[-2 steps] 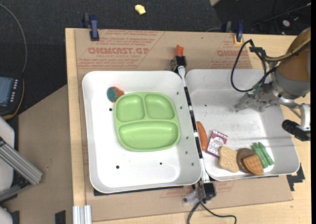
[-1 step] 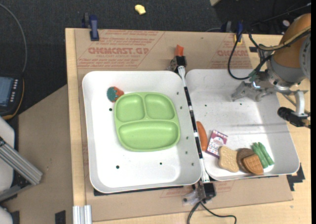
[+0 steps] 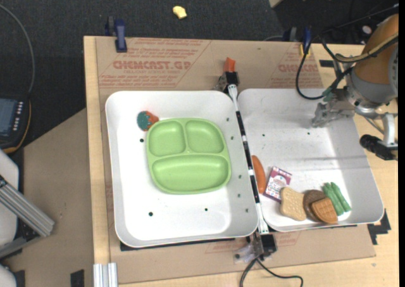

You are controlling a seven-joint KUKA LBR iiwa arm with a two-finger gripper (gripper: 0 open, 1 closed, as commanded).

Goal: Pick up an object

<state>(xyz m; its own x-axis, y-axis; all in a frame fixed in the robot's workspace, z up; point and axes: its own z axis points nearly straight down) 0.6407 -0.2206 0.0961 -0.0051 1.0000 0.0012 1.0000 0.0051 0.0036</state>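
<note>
My gripper [image 3: 324, 114] hangs over the far right part of the right bin [image 3: 297, 153], with the grey arm and its orange band [image 3: 380, 45] reaching in from the right. Nothing shows between its fingertips. Along the near side of that bin lie an orange carrot-like stick [image 3: 259, 173], a purple and white packet [image 3: 277, 184], a slice of toast [image 3: 292, 204], a brown cookie [image 3: 312, 200], a waffle-like piece [image 3: 325, 211] and a green pod [image 3: 337, 197]. All of these lie well toward the near edge, away from the gripper.
The left bin [image 3: 126, 172] holds a green divided plate [image 3: 187, 155] and a small red and green toy [image 3: 147, 120] at its far left corner. A clamp [image 3: 230, 76] sits where the bins meet. Cables [image 3: 316, 64] trail beside the arm.
</note>
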